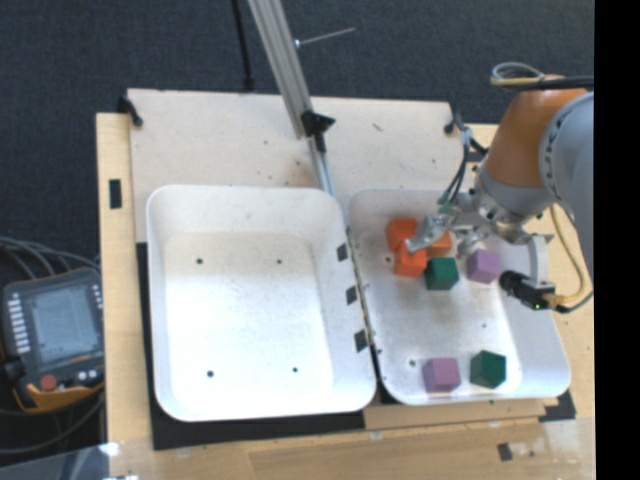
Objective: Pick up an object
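The right bin (540, 363) holds several small blocks. An orange block (401, 233) lies near the bin's back left, with a second orange block (408, 262) just in front of it. Beside them sit a dark green cube (441, 272) and a purple cube (484, 266). Near the front wall are another purple cube (440, 373) and another green cube (488, 368). My gripper (440, 234) hangs low over the orange blocks and the green cube, partly covering them. The view does not show anything held.
The left bin (160, 268) stands beside the right one, their walls meeting at the middle. A slanted metal pole (285, 63) crosses the back of the bench. A teach pendant (55, 328) lies off the bench at left.
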Robot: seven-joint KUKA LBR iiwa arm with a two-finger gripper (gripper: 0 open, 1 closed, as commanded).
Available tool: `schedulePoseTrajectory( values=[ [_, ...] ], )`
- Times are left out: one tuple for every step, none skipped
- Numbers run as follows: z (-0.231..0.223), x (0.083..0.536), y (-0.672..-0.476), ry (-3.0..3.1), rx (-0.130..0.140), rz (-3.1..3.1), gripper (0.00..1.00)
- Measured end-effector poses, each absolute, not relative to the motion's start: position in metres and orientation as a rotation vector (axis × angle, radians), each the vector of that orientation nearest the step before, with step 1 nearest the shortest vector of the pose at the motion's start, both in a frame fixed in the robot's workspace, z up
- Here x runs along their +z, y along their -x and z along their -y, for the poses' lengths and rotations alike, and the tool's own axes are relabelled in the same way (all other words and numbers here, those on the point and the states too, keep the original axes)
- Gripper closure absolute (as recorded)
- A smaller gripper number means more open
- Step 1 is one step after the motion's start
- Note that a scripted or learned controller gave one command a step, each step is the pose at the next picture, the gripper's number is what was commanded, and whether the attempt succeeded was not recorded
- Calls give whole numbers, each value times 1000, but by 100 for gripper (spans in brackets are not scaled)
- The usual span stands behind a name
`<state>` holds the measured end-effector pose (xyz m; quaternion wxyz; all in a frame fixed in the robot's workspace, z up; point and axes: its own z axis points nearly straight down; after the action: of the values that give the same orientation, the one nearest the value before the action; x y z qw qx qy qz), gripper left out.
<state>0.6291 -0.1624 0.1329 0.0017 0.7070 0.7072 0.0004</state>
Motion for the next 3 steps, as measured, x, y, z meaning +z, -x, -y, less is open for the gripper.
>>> schedulePoseTrajectory(
  values=[
    [164,146,-630,-2217,6,-2215,100],
    [168,191,-635,-2216,4,-2219,100],
    [170,246,-636,-2212,6,-2220,100]
  ],
)
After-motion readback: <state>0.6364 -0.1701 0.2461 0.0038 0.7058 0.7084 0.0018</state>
